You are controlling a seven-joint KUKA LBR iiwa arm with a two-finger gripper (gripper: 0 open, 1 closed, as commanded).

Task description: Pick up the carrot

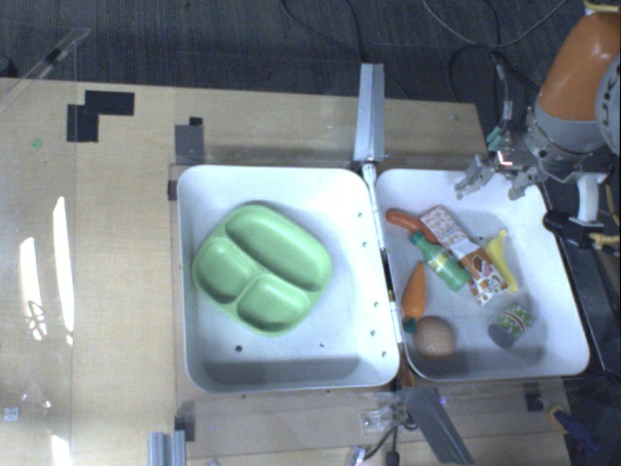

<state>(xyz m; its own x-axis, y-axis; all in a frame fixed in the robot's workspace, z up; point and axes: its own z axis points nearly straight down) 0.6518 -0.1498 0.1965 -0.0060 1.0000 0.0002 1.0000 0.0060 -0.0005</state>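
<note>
The wooden counter [87,289] carries two white bins side by side. The left bin [209,367] holds a green divided plate [264,267], lying a little askew, its three compartments bare. The right bin [563,343] is crowded: a brown potato-like ball [435,337] near its front edge, a small green can [511,324] to the right of that, a green bottle [439,261] lying on its side, flat snack packets [469,253] and a red sausage [406,221] toward the back. The carrot [415,293] lies by the bin's left wall, just behind the ball, tip pointing back. The tool [497,184] hangs over the right bin's far rim, prongs spread wide, gripping nothing.
</note>
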